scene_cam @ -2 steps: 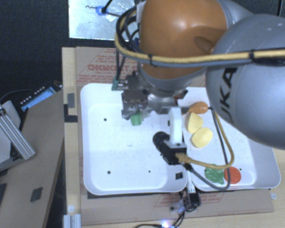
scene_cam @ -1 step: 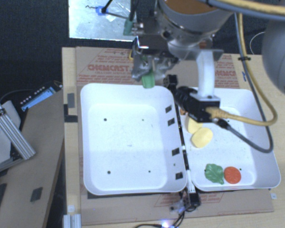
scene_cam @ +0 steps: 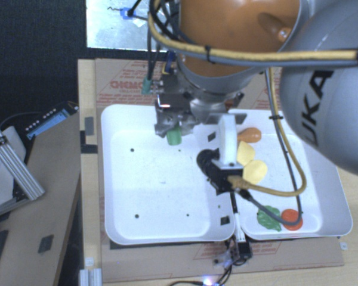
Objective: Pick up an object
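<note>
Looming closest, the grey and orange arm (scene_cam: 244, 34) blocks much of the bench, and below it the gripper (scene_cam: 174, 128) hangs over the left bin (scene_cam: 161, 219) seemingly clamped on a small green object (scene_cam: 174, 137), while yellow pieces (scene_cam: 250, 162) lie in the right bin (scene_cam: 328, 219).

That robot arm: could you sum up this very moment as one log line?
task: pick up an object | gripper: over left bin, green object at its tip, grasp unclear | right bin: yellow pieces, orange piece, green and red items
</note>
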`<state>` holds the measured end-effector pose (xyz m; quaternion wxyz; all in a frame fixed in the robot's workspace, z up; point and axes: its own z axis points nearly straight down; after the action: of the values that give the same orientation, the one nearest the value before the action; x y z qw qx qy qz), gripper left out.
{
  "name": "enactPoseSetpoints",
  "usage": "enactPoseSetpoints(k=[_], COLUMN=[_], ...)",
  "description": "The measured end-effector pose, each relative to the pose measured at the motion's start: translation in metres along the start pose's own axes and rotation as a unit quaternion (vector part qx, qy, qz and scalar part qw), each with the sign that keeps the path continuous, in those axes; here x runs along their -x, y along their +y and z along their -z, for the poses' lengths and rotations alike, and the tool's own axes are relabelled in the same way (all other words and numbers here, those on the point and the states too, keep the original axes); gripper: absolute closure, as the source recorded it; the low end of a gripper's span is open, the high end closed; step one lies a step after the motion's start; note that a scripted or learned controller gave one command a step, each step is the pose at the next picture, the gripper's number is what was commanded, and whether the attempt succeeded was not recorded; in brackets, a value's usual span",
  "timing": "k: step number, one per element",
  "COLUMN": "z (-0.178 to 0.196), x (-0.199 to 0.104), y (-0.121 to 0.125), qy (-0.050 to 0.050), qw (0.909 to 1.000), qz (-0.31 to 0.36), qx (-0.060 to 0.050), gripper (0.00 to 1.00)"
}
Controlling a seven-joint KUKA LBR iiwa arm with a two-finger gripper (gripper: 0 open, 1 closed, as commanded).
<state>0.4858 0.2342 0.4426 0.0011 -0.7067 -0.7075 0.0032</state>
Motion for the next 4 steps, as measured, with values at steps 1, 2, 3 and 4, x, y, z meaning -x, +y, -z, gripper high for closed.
enactPoseSetpoints(k=[1,2,3,4], z=[-0.100,-0.164,-0.034,0.031], x=[0.000,0.001,0.000,0.001], y=[0.001,0.091,0.108,0.185], qy=[0.000,0.001,0.004,0.003], qw=[1.0000,1.0000,0.9999,1.0000], qz=[0.000,-0.001,0.001,0.001], qx=[0.000,0.004,0.011,0.010], gripper=[1.00,1.00,1.00,1.00])
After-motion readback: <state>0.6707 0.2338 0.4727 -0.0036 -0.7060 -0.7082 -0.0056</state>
